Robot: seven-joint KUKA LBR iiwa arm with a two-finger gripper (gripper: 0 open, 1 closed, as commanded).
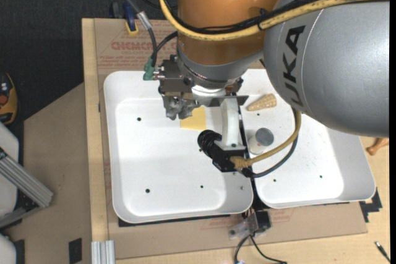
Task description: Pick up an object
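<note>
2 white bins (161,185) sit side by side on a red-lettered brown board (99,164).

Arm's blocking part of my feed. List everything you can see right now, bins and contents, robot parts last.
left bin: one, white, nearer the view's left
right bin: one, white, partly under the arm
flat square piece: one, yellow, far part of the left bin, right beside the end effector
cone-shaped piece: one, tan, right bin, by its far edge
round piece: one, grey, right bin, near the wall shared with the left bin
cardboard sheet: one, brown, under both bins
arm: one, grey with orange band, reaching in from the right
end effector: one, dark, low over the left bin
</note>
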